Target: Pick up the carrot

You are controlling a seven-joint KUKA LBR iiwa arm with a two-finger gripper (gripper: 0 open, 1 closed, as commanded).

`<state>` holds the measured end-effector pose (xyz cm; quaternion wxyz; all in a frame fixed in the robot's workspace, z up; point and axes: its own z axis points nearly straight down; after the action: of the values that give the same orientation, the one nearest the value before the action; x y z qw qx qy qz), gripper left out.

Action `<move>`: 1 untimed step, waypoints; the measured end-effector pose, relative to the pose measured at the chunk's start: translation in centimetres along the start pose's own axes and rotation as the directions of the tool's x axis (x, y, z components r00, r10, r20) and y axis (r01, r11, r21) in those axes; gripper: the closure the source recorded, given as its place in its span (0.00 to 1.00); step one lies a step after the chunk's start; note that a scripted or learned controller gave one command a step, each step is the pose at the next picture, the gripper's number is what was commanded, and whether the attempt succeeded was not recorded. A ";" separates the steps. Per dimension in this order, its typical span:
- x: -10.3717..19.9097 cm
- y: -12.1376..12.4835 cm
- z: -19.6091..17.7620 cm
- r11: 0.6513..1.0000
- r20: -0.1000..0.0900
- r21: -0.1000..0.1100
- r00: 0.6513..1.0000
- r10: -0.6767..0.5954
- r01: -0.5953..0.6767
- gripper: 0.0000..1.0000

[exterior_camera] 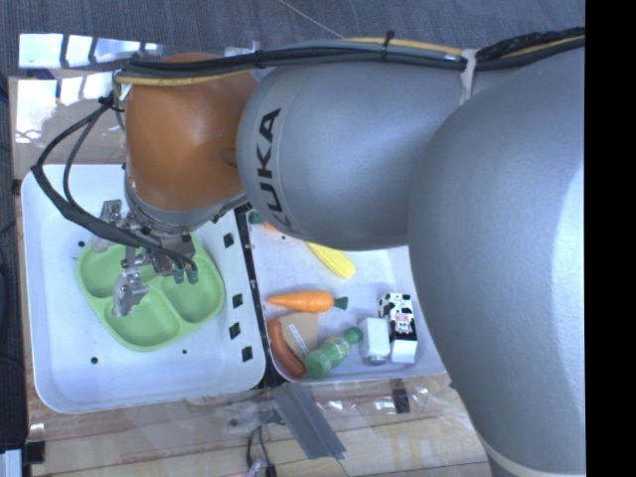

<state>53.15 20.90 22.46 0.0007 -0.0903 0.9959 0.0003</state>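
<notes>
The slim orange plastic carrot with green top [301,301] lies in the right bin, well to the pincer's right. The pincer [131,284] hovers over the green sectioned plate [149,326], clamped on nothing; I judge reaching is next: cross the divider.

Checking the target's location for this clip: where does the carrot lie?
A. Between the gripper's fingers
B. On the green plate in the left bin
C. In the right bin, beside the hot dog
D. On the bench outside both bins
C: the carrot lies in the right bin just above the hot dog, while the gripper is over the green plate in the left bin.
</notes>
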 end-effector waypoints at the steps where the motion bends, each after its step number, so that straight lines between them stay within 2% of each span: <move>1: 3.8 -0.7 9.3 0.997 -0.009 0.002 0.996 0.083 -0.083 0.00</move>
<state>49.53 19.56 13.17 -0.0037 -0.0486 0.9988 -0.0012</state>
